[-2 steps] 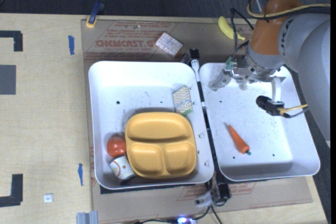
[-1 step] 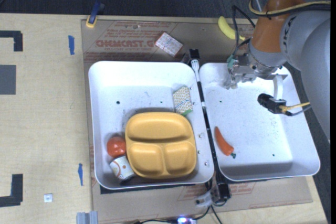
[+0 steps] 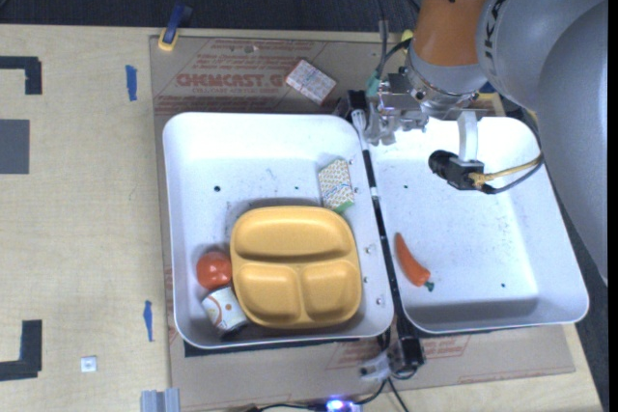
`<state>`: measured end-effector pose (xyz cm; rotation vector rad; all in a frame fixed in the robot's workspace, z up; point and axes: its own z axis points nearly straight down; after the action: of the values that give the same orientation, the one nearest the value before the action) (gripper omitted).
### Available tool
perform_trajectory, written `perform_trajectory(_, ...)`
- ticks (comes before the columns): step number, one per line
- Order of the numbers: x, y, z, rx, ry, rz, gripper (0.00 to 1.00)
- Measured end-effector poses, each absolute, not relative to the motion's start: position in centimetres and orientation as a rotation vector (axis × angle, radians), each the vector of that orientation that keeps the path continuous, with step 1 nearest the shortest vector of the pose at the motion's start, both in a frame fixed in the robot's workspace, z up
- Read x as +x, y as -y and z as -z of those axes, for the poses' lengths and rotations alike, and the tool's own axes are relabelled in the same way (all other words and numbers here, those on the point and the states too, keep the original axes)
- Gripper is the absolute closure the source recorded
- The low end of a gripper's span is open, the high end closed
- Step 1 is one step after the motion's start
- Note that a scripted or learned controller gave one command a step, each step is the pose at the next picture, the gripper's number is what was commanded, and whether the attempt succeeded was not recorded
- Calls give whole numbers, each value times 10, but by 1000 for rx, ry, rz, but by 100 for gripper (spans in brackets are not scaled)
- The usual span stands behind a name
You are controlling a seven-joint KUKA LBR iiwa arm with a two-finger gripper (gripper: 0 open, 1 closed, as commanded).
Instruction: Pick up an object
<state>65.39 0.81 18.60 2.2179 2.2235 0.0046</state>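
My gripper [image 3: 384,123] hangs over the far left corner of the right bin [image 3: 502,304], close to the wall shared with the left bin [image 3: 193,207]. No object shows between its fingers. An orange carrot-shaped toy [image 3: 412,262] lies at the right bin's near left. The left bin holds a yellow compartment tray [image 3: 294,265], a red-orange ball [image 3: 213,268], a small white and orange toy [image 3: 224,309] and a small patterned packet [image 3: 336,181] near its right wall.
A small patterned box [image 3: 309,79] lies on the cardboard behind the left bin. A black cable connector [image 3: 456,167] dangles from the arm over the right bin. A blue clip [image 3: 174,24] sits at the cardboard's far left corner.
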Motion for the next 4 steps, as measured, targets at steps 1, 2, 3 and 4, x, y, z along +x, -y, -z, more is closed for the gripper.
perform_trajectory(1, 545, -69, -189, 2221, -2225, 2, 100)
perform_trajectory(2, 481, -16, -185, 2225, -2221, 1, 100)
perform_trajectory(3, 480, 82, -185, 2222, -2218, -1, 100)
perform_trajectory(4, 480, 146, -181, 2220, -2218, -1, 100)
